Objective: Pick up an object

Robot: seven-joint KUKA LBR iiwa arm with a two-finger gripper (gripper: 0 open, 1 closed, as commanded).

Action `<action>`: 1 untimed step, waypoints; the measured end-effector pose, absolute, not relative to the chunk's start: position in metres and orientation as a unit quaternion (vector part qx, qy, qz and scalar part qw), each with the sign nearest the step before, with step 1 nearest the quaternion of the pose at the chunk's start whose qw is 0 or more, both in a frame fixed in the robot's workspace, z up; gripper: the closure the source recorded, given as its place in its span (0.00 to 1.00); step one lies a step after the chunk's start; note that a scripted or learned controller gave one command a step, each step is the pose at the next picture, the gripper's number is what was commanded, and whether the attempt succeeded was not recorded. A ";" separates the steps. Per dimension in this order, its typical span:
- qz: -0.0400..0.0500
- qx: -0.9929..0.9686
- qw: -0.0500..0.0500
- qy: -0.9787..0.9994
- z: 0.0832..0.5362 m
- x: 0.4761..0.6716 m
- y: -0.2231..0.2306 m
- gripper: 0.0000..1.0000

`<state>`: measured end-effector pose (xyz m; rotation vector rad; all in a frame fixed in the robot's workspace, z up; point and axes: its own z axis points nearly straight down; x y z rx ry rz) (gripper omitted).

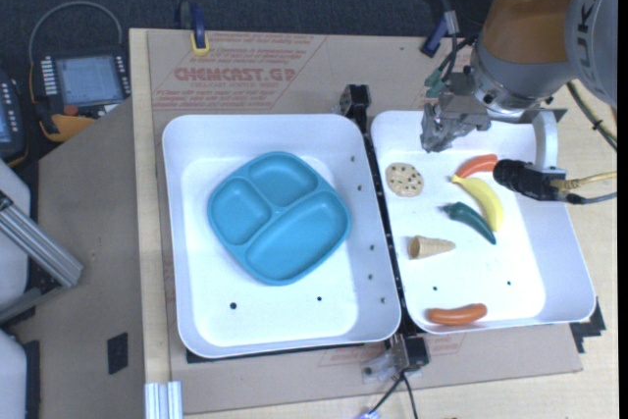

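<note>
cookie (pixel 403 179) just below claw (pixel 439 140)

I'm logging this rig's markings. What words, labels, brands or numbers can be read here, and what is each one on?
"CHEMCAST GP", roughly, in faded red print on the brown board above the left bin; smaller red lines around it are too blurred to read.
"KU", the visible part of dark lettering on the arm at the right edge.
Handheld screen at the left: too small to read.
</note>
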<state>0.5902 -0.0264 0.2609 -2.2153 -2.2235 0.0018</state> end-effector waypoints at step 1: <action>0.001 -0.706 0.001 -0.709 0.258 0.590 0.025 1.00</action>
